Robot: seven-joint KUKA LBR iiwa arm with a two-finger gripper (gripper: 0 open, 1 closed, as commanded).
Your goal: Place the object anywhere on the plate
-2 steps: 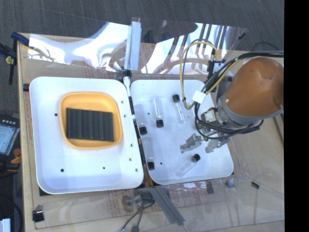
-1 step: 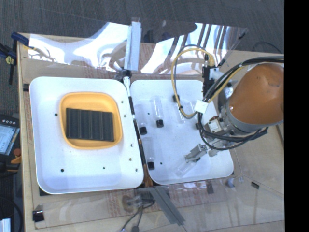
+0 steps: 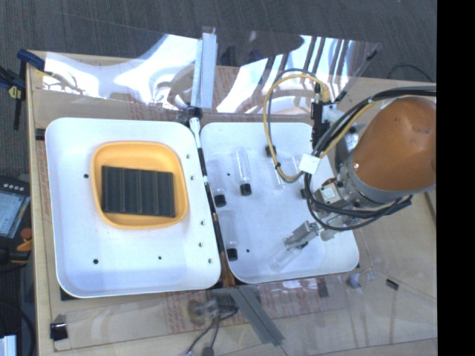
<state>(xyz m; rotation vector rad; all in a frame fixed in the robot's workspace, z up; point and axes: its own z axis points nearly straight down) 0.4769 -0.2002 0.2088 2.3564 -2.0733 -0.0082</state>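
Observation:
A yellow plate [image 3: 138, 156] with a dark ridged centre lies in the left white bin [image 3: 67, 258]. In the right white bin [image 3: 256, 273], a clear tube-like object [image 3: 241, 165] lies near the upper middle. My gripper [image 3: 299, 236] is low over the front right part of that bin, pointing towards the left. Something small and see-through [image 3: 281, 259] lies just below its tip; whether the gripper touches it is unclear. The plate is far to the gripper's left, across the divider between the bins.
Small black pieces [image 3: 246, 190] [image 3: 220, 199] [image 3: 231, 254] sit on the right bin's floor. Yellow and black cables [image 3: 276, 117] loop from the wrist over the bin's back edge. A clear screen [image 3: 208, 65] stands behind both bins.

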